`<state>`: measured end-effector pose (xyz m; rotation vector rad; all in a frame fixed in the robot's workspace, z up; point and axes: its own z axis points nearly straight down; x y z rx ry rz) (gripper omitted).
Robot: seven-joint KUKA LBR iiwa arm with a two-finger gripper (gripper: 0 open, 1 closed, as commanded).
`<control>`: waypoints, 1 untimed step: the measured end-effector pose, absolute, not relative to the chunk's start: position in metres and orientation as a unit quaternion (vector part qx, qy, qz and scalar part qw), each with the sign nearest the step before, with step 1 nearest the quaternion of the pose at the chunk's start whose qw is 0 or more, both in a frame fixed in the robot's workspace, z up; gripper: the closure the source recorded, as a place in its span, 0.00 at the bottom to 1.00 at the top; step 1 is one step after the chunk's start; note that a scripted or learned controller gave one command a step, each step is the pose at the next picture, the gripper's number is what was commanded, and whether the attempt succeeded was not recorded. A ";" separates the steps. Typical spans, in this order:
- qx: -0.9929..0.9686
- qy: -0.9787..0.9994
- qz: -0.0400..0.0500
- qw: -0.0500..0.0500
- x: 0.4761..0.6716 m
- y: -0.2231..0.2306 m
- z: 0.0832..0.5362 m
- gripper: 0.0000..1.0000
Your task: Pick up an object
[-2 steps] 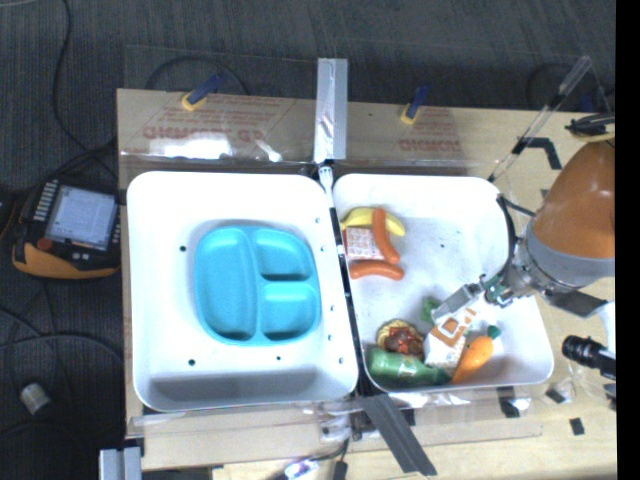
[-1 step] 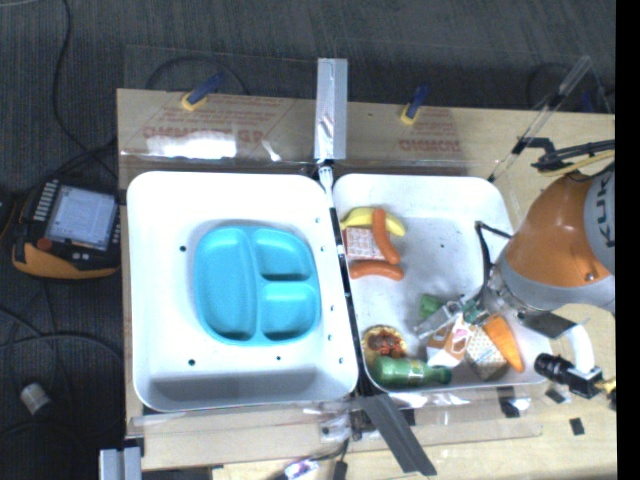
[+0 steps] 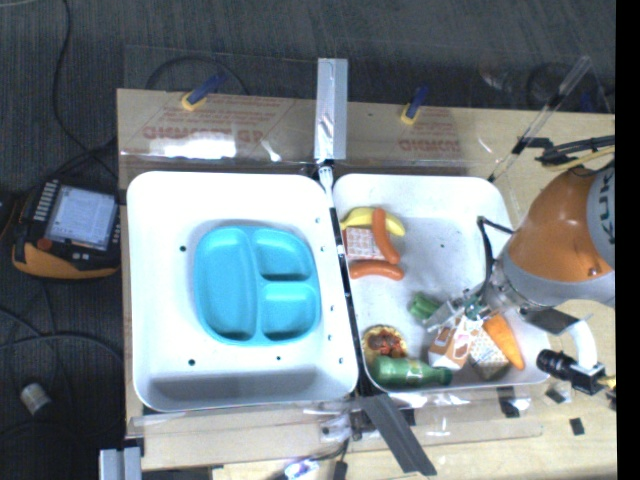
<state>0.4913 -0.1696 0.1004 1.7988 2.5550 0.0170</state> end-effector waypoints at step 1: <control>0.607 0.795 -0.001 0.000 0.513 -0.074 0.240 1.00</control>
